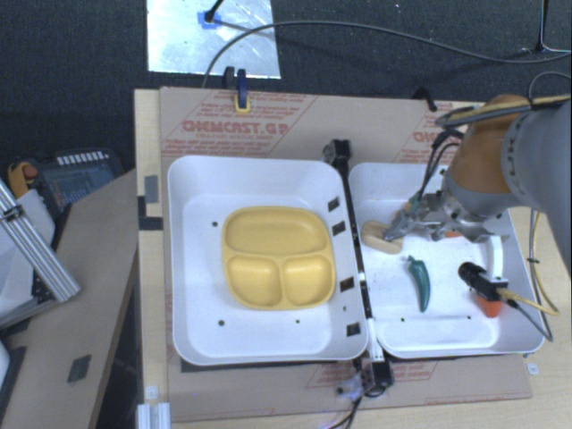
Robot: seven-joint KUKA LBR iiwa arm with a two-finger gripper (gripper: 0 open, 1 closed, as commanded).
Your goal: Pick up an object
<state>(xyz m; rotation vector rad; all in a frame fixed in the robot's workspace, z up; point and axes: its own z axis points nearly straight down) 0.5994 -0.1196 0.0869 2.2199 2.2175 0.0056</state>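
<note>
You see tool (398, 228) over rounded tan block (377, 239), grip state unreadable | curved glossy green pepper (419, 282) nearby | smooth yellow three-compartment tray (277, 257) in left bin (192, 199)

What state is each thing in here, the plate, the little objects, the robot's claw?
Yellow plate, right side up in the left bin.
Tan block, lying flat in the right bin, by the gripper.
Green pepper, lying loose, untouched.
Gripper, down low in the right bin.
</note>
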